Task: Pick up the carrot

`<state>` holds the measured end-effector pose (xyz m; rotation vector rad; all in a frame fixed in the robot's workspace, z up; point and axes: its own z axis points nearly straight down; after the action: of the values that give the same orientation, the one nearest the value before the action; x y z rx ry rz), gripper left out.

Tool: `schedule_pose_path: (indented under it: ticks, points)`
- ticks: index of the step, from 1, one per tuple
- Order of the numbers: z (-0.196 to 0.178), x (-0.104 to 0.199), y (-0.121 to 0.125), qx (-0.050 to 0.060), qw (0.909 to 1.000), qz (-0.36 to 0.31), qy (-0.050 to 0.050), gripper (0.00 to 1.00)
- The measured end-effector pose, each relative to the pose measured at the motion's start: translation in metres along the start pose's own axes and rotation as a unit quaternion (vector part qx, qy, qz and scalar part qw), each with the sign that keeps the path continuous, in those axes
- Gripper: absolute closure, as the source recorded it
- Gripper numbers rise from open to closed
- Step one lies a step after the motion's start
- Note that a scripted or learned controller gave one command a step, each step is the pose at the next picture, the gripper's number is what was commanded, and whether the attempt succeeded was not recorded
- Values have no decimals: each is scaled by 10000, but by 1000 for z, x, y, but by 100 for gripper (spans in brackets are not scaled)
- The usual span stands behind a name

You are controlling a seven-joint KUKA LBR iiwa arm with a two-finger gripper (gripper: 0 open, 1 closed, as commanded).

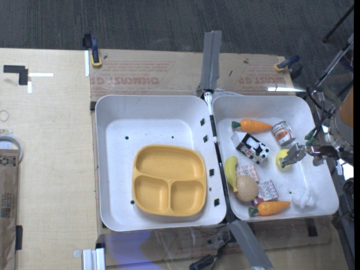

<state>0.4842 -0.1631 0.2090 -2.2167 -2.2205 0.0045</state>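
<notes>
On the tabletop, far left, sat a brown bag edge and a strip of black tape, well apart from the action. Next came the left bin, and in it a yellow tray with three compartments, lying flat toward the near side. Over the seam, a grey strip ran up between the two bins.

Into the right bin — and it was crowded! A banana lay along the left wall, touching a tan ball. Just beside them, a black-and-white toy, tilted, and some printed packets under the ball's right edge. Two carrots here: one carrot near the far wall, green end pointing left, and a second carrot down at the near wall, green end left as well. A small can stood just right of the far carrot. A yellow piece sat below the can, and the claw hung right against it, tips low in the bin — whether spread or pressed together, I could not tell. It was near neither carrot's body; both lay apart from it. A white crumpled lump rested in the near right corner. The arm came in from the right edge.
</notes>
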Motion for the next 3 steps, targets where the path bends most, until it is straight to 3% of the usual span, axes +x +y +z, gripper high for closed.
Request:
schedule_pose_path:
  ticks: [1, 2, 3]
  points:
    - [13, -22, -7, -1, 9998, -180, 2, 0]
    - [118, -23, 47, -16, 9800, -1990, -3, 0]
    - [110, -23, 47, -10, 9803, -1975, 3, 100]
